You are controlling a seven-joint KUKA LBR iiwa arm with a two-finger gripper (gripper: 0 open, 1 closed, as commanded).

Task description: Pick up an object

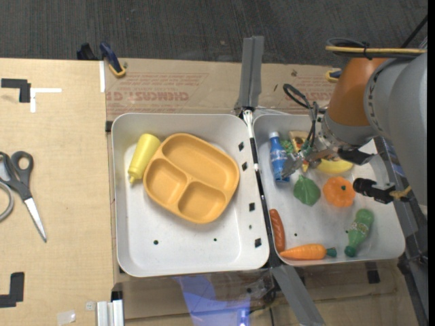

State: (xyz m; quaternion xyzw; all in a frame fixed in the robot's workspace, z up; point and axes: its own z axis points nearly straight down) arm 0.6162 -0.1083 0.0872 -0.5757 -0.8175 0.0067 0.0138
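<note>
My gripper [301, 160] is low in the back of the right bin [380, 250], reaching in from the right. It hangs just right of a blue bottle [277, 156] and above a green leafy toy [307, 191]. A yellow fruit [335, 166] lies partly under the wrist, with an orange fruit [338, 191] in front of it. Toward the front of the bin lie a green bottle [359, 231], a carrot [306, 252] and a red sausage [276, 228]. I see nothing held.
The left bin [136, 250] holds a yellow squeeze bottle [143, 156] and a yellow divided plate [190, 177]. Scissors [24, 189] lie on the bench at far left. A raised rim [257, 202] separates the two bins.
</note>
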